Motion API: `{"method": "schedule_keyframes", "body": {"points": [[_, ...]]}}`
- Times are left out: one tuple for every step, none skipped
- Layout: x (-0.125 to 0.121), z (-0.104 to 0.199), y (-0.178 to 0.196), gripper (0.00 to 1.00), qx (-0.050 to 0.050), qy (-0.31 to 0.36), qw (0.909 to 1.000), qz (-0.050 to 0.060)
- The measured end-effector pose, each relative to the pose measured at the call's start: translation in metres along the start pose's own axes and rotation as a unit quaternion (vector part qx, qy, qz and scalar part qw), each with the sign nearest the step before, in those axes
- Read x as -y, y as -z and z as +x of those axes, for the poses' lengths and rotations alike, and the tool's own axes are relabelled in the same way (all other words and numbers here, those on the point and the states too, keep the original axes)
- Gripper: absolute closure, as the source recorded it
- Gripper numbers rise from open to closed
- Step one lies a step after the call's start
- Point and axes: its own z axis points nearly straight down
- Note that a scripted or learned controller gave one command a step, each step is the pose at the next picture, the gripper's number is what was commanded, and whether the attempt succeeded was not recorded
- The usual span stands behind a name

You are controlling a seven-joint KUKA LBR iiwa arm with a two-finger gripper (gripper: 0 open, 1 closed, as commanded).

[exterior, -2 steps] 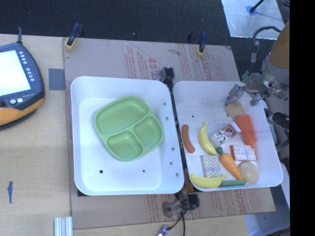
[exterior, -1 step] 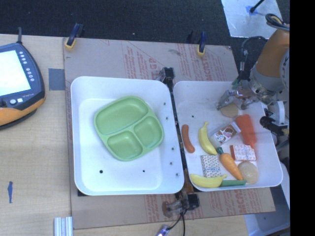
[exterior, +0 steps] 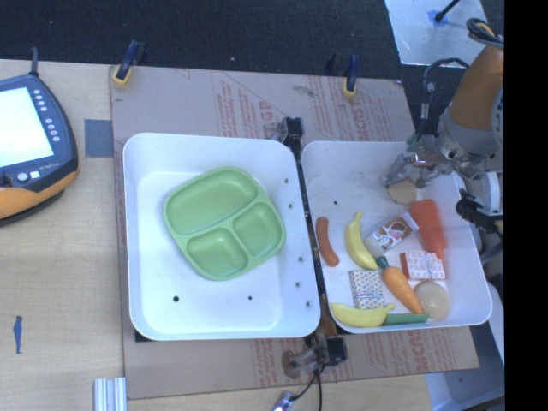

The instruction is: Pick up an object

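Observation:
The right bin (exterior: 342, 165) holds toy food: a brown sausage (exterior: 326, 241), a yellow banana (exterior: 360, 242), a second banana (exterior: 360, 315), a carrot (exterior: 401, 289), a red-orange cylinder (exterior: 429, 225), several small snack packets (exterior: 393, 233), a pale round piece (exterior: 432, 299) and a tan piece (exterior: 401, 193). My gripper (exterior: 413, 174) hangs low at the bin's far right, its fingers spread just above the tan piece. Nothing sits between the fingers.
The left bin (exterior: 145, 229) carries a green three-compartment plate (exterior: 224, 223). An operator pendant (exterior: 30, 144) lies on the bench at far left. Clamps (exterior: 127, 62) pin the cardboard at the back edge. The grey arm with its orange band (exterior: 475, 92) stands over the right bin's far corner.

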Motion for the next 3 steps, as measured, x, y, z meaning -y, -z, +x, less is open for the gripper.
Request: {"method": "schedule_keyframes", "body": {"points": [[0.032, 0.035, 0.052, 1.0, -0.001, -0.002, 1.0, 0.0], [0.046, 0.038, 0.087, 1.0, -0.001, -0.003, 1.0, 0.0], [0.029, 0.048, 0.117, 1.0, -0.001, -0.002, 1.0, 0.0]]}}
